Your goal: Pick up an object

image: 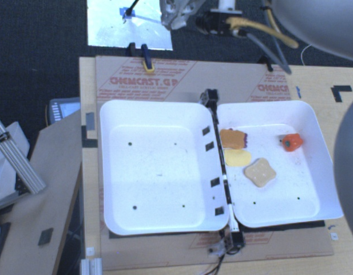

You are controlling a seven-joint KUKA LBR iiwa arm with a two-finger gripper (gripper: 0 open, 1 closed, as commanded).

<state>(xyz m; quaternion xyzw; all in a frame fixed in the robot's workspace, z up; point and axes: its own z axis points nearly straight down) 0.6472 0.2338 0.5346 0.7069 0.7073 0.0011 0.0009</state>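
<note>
Camera view | arm point(313, 10) raised beyond bins | tool point(177, 7) blurred, grip perhaps empty, can't tell

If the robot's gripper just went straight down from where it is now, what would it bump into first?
Probably the shiny metal sheet behind the bins. The gripper hangs over its right edge, away from the toys, though depth is hard to judge from one view.

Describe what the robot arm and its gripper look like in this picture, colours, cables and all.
The arm is a smooth, rounded grey body curving in at the top right. The gripper is a pale metallic assembly at the top edge, joined to a white cylindrical piece. Beside it sits a black fitting from which a yellow hose and grey cables run back toward the arm.
</note>
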